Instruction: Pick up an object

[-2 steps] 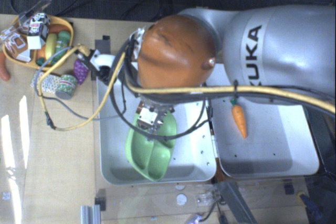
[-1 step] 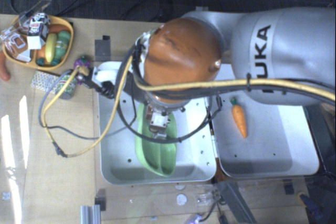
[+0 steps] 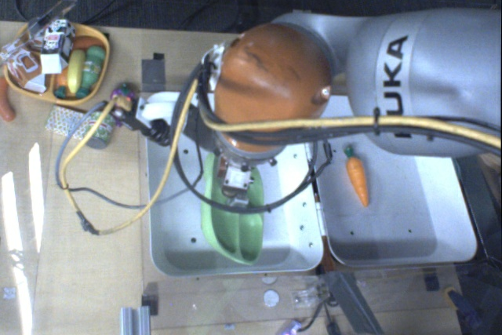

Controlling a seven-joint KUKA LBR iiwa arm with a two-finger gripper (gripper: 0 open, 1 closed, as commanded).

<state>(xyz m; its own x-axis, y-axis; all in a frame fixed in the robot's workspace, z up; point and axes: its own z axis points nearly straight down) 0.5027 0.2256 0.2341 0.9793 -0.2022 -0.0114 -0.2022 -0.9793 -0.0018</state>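
Observation:
A long green pod-shaped toy (image 3: 235, 227) lies in the left bin (image 3: 169, 247), running from under the arm toward the bin's front. My gripper (image 3: 235, 186) hangs straight over the pod's upper half, under the orange band of the wrist, which hides most of it. A small orange carrot (image 3: 358, 178) with a green top lies in the right bin (image 3: 423, 239), near its left wall.
A yellow bowl (image 3: 96, 78) of toy food sits at the far left of the bench. Yellow and black cables (image 3: 118, 200) loop over the bench and the left bin's rim. The big grey arm (image 3: 423, 82) covers the back of both bins.

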